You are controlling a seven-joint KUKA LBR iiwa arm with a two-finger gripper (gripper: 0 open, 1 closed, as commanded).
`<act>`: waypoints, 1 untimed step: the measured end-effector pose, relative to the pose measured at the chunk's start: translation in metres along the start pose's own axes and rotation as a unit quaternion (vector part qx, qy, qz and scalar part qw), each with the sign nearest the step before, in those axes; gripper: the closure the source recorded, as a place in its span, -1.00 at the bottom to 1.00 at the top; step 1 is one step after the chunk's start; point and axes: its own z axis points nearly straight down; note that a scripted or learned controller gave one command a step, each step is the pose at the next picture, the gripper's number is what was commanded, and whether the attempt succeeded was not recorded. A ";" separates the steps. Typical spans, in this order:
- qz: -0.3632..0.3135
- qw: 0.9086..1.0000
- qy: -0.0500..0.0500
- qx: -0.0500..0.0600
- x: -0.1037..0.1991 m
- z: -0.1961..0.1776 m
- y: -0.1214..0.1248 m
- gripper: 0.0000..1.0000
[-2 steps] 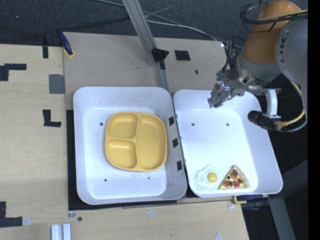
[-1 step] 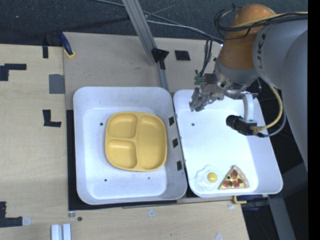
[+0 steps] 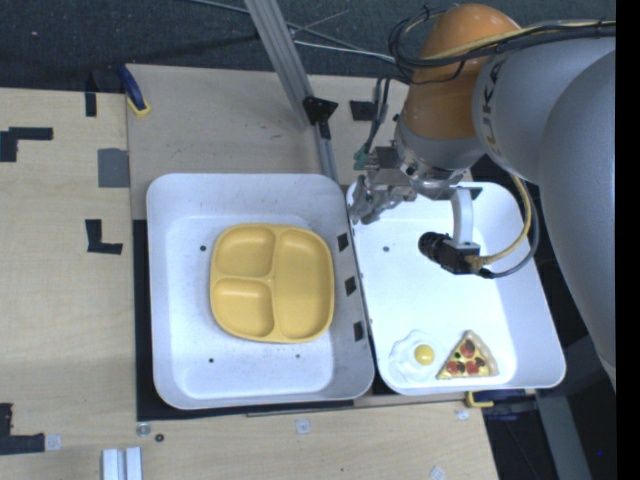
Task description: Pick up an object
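Observation:
A toy fried egg point(image 3: 413, 354) and a toy pizza slice point(image 3: 469, 357) lie side by side at the near edge of the right bin point(image 3: 500, 298). My gripper point(image 3: 378, 202) hangs over the far left corner of that bin, close to the wall between the two bins and well away from both toys. Nothing shows between its fingers. A yellow divided plate point(image 3: 272, 282) rests in the middle of the left bin point(image 3: 180, 268).
A slanted metal pole point(image 3: 290, 63) rises behind the bins and ends near the gripper. Black cable point(image 3: 505, 253) loops from the wrist over the right bin, with a black fitting point(image 3: 447, 252) hanging above its floor. The arm's grey body covers the right side.

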 end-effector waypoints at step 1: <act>0.000 1.000 0.000 0.000 0.058 -0.002 0.003 1.00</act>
